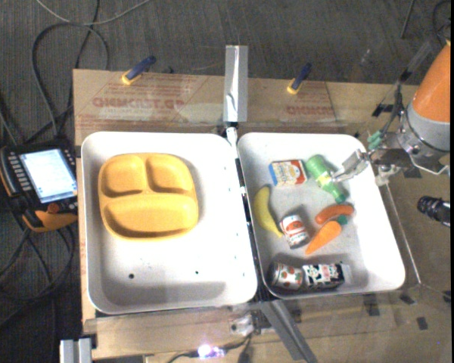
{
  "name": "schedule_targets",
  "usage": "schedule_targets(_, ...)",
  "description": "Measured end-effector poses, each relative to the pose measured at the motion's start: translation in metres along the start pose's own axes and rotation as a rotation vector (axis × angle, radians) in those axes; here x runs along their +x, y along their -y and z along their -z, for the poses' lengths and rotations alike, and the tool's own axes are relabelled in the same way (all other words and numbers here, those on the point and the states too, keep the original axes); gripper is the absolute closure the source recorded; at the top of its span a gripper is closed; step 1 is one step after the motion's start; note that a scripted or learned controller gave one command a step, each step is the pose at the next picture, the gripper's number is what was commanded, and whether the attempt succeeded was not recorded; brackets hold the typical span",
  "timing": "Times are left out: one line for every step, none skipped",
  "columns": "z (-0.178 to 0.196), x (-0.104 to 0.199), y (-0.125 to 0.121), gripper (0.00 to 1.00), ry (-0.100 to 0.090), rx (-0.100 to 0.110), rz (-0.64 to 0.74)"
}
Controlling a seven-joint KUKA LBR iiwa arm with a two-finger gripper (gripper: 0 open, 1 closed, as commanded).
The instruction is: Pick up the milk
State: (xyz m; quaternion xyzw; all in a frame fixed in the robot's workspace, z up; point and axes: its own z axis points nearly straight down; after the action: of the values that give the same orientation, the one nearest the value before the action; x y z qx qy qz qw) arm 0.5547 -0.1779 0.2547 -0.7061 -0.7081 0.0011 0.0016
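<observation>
Milk point(288, 172), the small carton, lies in the right bin's point(393, 267) far-left part, untouched. Approach step: tool point(346, 166) hovers near the green item point(324, 175), apparently empty; finger state unclear. Next: shift left, descend.

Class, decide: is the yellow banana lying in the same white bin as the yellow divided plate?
No, the yellow banana lies in the right white bin, the yellow divided plate in the left.

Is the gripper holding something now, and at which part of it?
It cannot be told. The gripper is at the green object in the right bin, but nothing is clearly between its fingers. The milk carton lies untouched.
</observation>
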Motion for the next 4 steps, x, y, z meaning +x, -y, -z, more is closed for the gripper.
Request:
schedule_targets(-0.048, 0.046, -0.024, 0.00, -0.002, 0.002, -0.280)
schedule_targets(-0.162, 0.069, -0.032, 0.00, 0.001, -0.001, -0.264)
schedule_targets(-0.154, 0.069, -0.031, 1.00, 0.001, 0.003, -0.264)
schedule_targets(0.035, 0.070, 0.004, 1.00, 0.003, -0.001, -0.068)
